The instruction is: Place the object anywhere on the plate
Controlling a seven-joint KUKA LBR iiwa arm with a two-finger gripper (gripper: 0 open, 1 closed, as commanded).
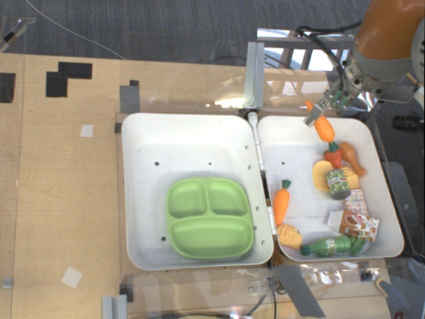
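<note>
Arm: mine comes in from the upper right, orange band above the wrist, and is poised over the far edge of the right bin [388,178].
Claw: my gripper [317,116] sits at the far side of the right bin, tilted down toward the left.
Claw state: an orange carrot-like piece [324,129] lies right at my fingertips, but I cannot tell whether my fingers are closed on it or merely touching it; the opening is too small and too hidden to read.
Plate: green plate [210,216] with three compartments, in the near half of the left bin [139,178], well apart from my claw.
Plate contents: no toy lies on it.
Right bin, centre-left: a second carrot [281,201] with a green top, lying near the divider between the bins.
Right bin, near corner: corn cob [289,234] just beside a green bottle [327,246] that lies on its side.
Right bin, right side: a cluster of toy foods below my claw, among them a can [338,183] and a small carton [359,224].
</note>
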